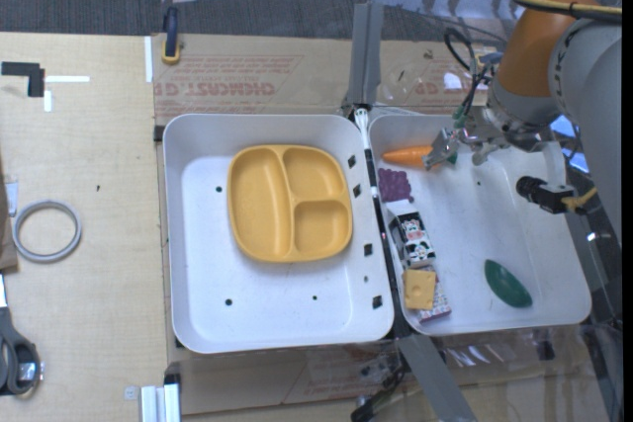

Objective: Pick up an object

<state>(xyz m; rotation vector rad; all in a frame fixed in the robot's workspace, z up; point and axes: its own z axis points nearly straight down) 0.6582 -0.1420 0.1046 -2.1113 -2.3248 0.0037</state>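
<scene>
Camera view, from above the bench at a slant: the grey arm with its orange band reaches in from the right, its gripper low over the far left corner of the right bin. An orange carrot lies there with its thick end toward the gripper, and the fingers meet that end; whether they are clenched on the carrot or merely touching it cannot be told from this angle.

Just in front of the carrot, close to the bin's left wall, sits a small bunch of purple grapes. Nearer the camera along the same wall lie a black and white packet, then a tan cracker-like square resting on a pale patterned card. A dark green leaf-shaped piece lies apart from these, toward the bin's near right corner.

The left bin holds a yellow divided plate with three compartments, lying flat toward the back of the bin.

On the wooden bench to the left rests a grey ring, well apart from both bins. Brown cardboard with reversed red lettering lies behind the left bin, and a yellow-handled tool stands at its far left corner.
</scene>
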